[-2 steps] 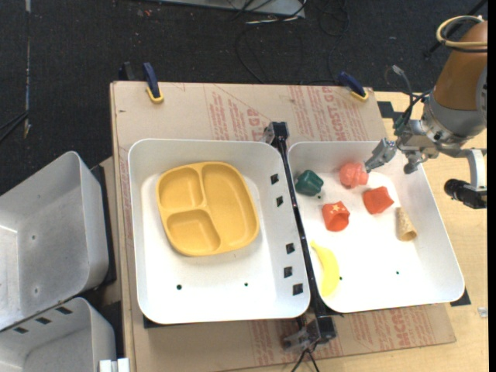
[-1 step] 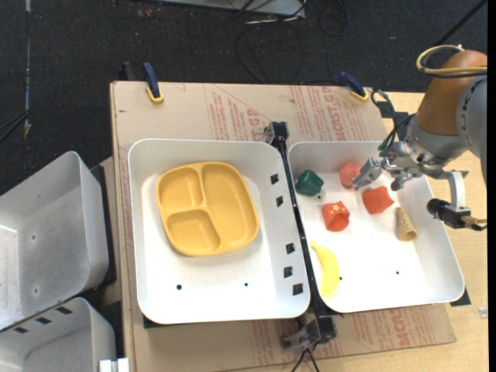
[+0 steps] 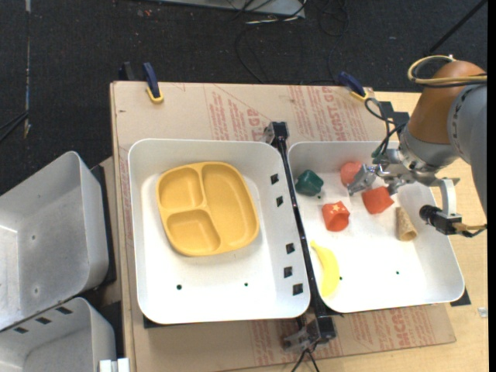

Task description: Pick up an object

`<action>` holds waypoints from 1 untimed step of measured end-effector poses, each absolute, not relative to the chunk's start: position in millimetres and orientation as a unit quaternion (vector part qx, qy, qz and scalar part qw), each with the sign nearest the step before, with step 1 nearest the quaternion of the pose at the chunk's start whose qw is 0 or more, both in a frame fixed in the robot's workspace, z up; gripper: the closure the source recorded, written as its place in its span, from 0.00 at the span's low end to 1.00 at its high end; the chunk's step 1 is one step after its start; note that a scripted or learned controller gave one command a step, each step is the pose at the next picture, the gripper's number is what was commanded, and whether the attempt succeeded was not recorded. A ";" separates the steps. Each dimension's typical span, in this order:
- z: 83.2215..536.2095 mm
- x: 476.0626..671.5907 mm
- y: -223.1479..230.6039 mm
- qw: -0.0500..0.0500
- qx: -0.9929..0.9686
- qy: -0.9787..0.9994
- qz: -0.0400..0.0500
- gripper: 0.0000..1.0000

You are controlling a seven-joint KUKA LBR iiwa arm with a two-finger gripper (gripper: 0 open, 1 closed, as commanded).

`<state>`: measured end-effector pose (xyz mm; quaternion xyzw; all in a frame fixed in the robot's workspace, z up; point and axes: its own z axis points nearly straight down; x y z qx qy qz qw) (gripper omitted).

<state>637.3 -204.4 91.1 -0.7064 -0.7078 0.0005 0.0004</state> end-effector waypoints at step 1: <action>103.7 638.6 -204.3 -0.002 -0.706 -0.708 -0.001 1.00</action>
